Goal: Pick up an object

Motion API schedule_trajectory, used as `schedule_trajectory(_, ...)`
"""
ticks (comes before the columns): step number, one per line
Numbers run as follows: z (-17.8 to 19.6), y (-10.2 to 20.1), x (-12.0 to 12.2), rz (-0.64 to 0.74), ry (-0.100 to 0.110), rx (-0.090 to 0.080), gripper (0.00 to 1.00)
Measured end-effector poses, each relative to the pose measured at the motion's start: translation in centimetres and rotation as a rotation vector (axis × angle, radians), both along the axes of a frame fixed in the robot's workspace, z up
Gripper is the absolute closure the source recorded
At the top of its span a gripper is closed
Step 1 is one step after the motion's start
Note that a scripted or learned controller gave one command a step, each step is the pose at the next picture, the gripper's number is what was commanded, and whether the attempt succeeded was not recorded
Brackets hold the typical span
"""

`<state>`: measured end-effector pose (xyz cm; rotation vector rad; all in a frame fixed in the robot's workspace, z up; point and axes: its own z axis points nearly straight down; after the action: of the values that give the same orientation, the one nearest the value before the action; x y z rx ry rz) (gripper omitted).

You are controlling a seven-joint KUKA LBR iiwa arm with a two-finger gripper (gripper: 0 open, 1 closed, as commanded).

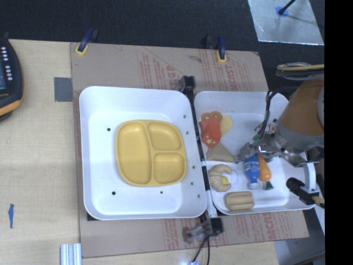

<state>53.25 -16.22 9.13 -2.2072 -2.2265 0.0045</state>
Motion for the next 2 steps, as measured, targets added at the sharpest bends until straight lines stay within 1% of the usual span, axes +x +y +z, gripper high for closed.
schedule_trajectory(1, 1.2, -0.4, 0.2, -0.003, -0.005, -0.003, 1.00)
schedule_trajectory(2, 0.0, 4.8, 2.9, 0.001, -0.006, -0.003, 1.00)
